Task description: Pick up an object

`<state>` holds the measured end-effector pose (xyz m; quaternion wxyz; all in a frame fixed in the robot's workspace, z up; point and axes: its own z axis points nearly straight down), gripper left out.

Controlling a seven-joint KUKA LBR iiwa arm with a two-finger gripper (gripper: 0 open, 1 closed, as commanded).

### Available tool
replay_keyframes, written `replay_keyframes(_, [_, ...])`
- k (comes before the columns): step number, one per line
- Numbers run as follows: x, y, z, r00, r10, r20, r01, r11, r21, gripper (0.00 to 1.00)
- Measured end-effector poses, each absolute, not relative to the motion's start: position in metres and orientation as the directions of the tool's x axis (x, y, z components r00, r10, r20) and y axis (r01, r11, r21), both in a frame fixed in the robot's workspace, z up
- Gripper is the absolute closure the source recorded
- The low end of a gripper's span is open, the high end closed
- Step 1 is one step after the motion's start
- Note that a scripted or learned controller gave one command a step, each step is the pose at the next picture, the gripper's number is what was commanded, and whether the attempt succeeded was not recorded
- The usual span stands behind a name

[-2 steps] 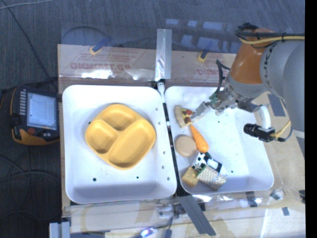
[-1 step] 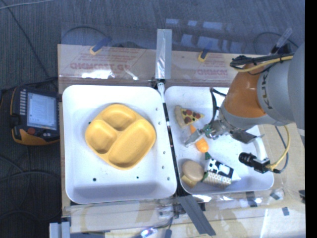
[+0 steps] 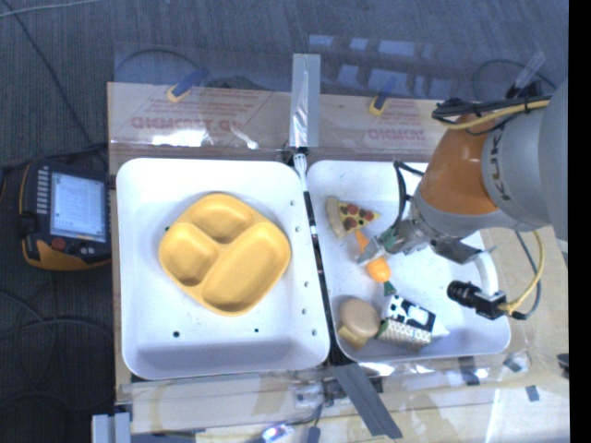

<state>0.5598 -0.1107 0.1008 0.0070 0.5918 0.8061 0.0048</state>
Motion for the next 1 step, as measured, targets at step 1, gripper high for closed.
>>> replay_keyframes(1, [0.5256, -0.0915, 0.2012, -0.498, 0.867, -0.001, 0.867, 0.498, -0.001, 1.0])
